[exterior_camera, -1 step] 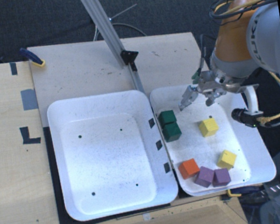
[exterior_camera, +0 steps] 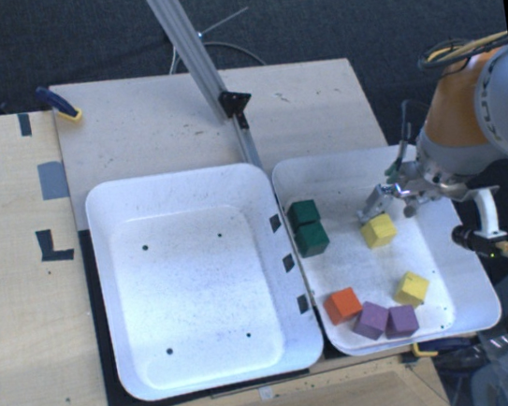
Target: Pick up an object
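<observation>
One yellow cube (exterior_camera: 378, 230) sits just below the gripper (exterior_camera: 379, 201), inside the right bin (exterior_camera: 465, 289). Gripper state: cannot tell. Lower straight down, straddle opposite flat faces, close squarely, then lift.

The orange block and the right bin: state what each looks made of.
Orange block: looks like foam or painted wood, matte, with flat even colour and no glare; which one is unclear. Right bin: likely moulded plastic, smooth white with faint dark specks, rounded corners and a raised rim.
</observation>
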You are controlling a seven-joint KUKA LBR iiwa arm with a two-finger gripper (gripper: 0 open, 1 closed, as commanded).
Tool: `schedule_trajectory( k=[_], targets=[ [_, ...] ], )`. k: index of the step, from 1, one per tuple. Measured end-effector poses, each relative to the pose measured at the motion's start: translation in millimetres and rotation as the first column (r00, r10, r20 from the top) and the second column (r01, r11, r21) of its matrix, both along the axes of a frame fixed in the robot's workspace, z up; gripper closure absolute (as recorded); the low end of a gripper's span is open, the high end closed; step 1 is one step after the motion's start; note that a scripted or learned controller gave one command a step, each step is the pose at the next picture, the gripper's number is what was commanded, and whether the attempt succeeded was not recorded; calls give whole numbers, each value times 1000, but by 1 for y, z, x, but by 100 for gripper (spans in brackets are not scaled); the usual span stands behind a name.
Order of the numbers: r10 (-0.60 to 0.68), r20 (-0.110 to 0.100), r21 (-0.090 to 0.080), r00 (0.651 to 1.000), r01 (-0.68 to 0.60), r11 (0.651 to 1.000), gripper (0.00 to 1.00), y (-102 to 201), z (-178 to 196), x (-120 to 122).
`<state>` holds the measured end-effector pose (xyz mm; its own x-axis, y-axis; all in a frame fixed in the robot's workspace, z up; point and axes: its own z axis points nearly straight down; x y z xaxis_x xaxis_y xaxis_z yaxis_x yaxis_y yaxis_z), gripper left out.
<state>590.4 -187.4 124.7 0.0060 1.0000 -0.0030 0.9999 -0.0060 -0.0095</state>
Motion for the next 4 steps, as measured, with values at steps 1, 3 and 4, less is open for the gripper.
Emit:
schedule_trajectory(
  k=[1, 3, 4],
  targets=[
    [10, 17, 2, 1000, -10, 1000, 0, 39, 119, -11],
    [8, 6, 3, 1000, -8, 1000, 100, 6, -24, 5],
    [16, 15, 6, 1000, -16, 1000, 100, 97, 49, 24]
  ],
)
